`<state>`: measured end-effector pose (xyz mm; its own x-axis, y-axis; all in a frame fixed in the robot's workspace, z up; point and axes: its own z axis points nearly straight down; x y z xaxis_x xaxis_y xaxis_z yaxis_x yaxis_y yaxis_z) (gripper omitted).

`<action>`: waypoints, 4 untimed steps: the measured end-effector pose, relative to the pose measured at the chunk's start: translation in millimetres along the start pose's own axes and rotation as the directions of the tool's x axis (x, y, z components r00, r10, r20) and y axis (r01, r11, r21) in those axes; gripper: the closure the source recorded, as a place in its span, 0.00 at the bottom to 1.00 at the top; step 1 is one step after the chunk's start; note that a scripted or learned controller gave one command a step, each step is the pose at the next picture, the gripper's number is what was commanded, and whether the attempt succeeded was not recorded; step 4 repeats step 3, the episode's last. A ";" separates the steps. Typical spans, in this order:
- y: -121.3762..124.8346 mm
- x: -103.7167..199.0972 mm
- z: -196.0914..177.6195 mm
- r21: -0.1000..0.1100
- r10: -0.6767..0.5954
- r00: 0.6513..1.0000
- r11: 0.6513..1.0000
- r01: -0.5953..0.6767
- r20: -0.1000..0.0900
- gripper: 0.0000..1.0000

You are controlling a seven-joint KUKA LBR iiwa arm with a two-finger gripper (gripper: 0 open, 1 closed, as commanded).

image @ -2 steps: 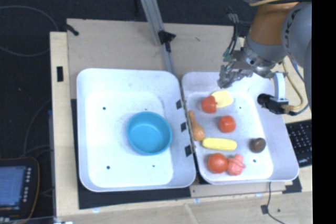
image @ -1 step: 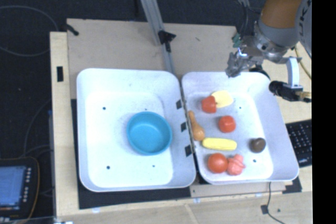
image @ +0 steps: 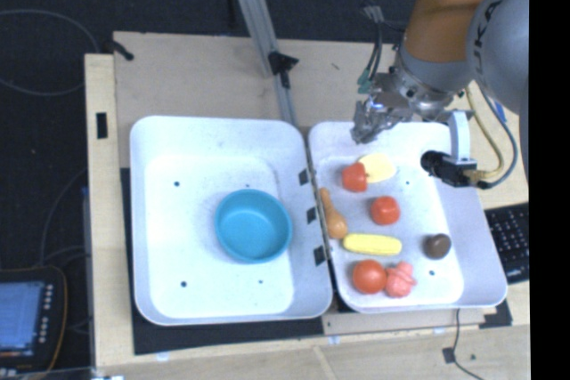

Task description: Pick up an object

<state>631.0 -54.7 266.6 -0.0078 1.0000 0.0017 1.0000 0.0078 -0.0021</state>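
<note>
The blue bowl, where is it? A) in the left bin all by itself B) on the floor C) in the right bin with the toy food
A: the blue bowl sits alone in the left bin, while the toy food lies in the right bin.

right bin (image: pixel 463 276) crowded with toy food, left bin (image: pixel 160 165) open around blue bowl (image: pixel 254 225)

Left bin (image: pixel 160 147): one blue bowl (image: pixel 254 225), near centre. Bench (image: pixel 196 71): tan, both bins on it. Slanted metal rail (image: pixel 254 13) behind bins. Keyboard (image: pixel 508 236) at right edge. Small screen (image: pixel 25 316), lower left corner.
</note>
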 end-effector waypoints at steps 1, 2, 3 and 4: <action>-23.9 50.9 14.2 0.002 0.000 1.000 1.000 0.000 0.001 1.00; -38.5 94.4 24.9 0.003 0.001 1.000 1.000 -0.001 0.001 1.00; -65.3 136.4 32.3 0.004 0.000 1.000 1.000 0.000 0.001 1.00; -65.3 136.4 32.3 0.004 0.000 1.000 1.000 0.000 0.001 1.00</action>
